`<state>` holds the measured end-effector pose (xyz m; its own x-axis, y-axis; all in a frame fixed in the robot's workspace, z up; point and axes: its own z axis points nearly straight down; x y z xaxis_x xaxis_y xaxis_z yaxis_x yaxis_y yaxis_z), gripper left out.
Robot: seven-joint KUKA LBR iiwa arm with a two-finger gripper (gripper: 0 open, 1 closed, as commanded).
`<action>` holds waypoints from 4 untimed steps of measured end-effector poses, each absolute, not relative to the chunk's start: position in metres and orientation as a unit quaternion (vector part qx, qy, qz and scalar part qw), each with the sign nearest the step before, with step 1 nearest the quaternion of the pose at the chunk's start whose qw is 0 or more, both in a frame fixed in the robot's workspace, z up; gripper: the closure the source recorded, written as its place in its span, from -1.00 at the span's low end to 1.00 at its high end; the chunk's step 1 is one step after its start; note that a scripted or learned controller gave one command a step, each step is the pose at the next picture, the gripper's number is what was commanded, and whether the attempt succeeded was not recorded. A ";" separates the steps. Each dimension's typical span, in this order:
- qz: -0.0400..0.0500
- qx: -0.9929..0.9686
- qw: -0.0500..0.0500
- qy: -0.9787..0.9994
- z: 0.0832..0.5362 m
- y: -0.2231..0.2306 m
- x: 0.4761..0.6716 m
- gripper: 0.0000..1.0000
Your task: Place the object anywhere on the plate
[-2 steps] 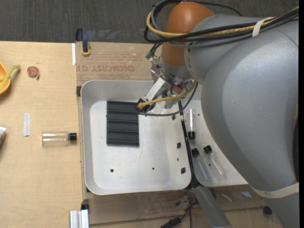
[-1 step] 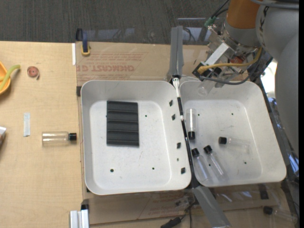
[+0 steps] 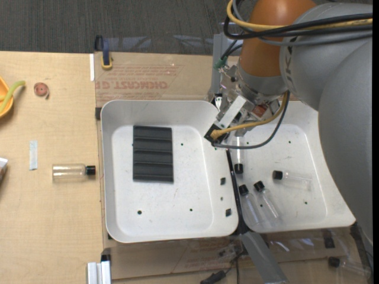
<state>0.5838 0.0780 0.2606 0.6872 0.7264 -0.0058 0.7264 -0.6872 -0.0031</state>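
Camera view: gripper [image 3: 237, 158] hangs over the vials [image 3: 260, 197]. Fingers: can't tell. A glancing grab could roll one, missing the plate [image 3: 153, 154].

Faint mirrored print on cardboard sheet [image 3: 142, 78]; not readable.

Two white bins side by side on the bench [image 3: 53, 218]: left bin [image 3: 118, 218] holds a black ridged plate [image 3: 153, 154]; right bin [image 3: 320, 212] holds clear vials [image 3: 290, 178]; the gripper [image 3: 237, 161] hangs near their shared edge.
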 end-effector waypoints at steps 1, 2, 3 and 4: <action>0.004 -0.921 0.000 -0.389 0.183 0.149 0.532 1.00; 0.004 -0.910 0.000 -0.416 0.140 0.200 0.476 1.00; 0.003 -0.982 0.000 -0.187 0.090 0.184 0.477 1.00; 0.002 -0.995 -0.001 -0.099 0.191 0.063 0.485 1.00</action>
<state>0.4848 0.0630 0.1905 0.9803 0.1972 -0.0047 0.1972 -0.9804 0.0014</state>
